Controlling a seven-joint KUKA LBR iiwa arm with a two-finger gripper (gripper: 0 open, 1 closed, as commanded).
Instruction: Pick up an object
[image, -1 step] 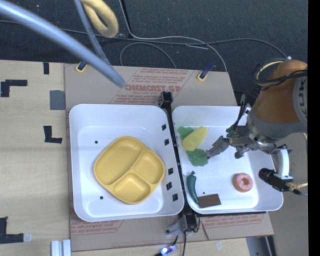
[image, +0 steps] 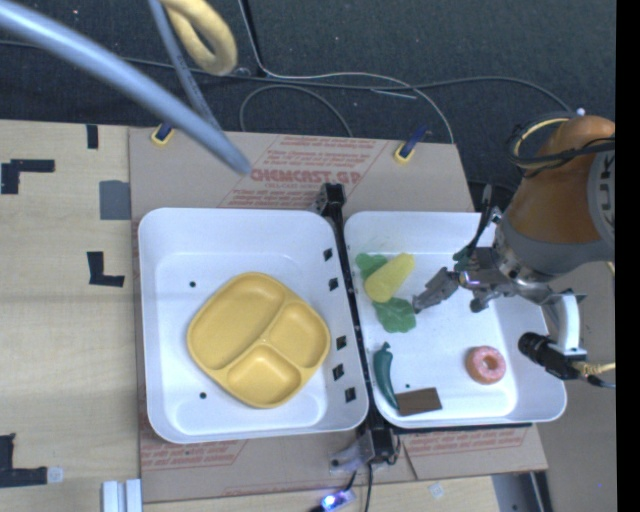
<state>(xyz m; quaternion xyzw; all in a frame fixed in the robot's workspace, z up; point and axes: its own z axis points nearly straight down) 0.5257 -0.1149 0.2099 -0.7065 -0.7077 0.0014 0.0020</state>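
The right bin (image: 520, 400) holds several small items. A yellow oblong piece (image: 390, 277) lies at its left side, with a green piece (image: 371, 264) behind it and a green leafy piece (image: 397, 316) in front. Near the front are a dark green pepper (image: 384, 368), a brown block (image: 418, 402) and a pink doughnut (image: 486, 365). My gripper (image: 456, 296) hangs over the middle of this bin, just right of the yellow and leafy pieces. It is open, its fingers spread, with nothing between them.
The left bin (image: 165, 300) holds a yellow divided plate (image: 258, 338). A black divider (image: 345, 300) runs between the bins. The grey and orange arm (image: 555, 215) covers the right bin's far right corner. Cables (image: 330, 90) lie behind the bins.
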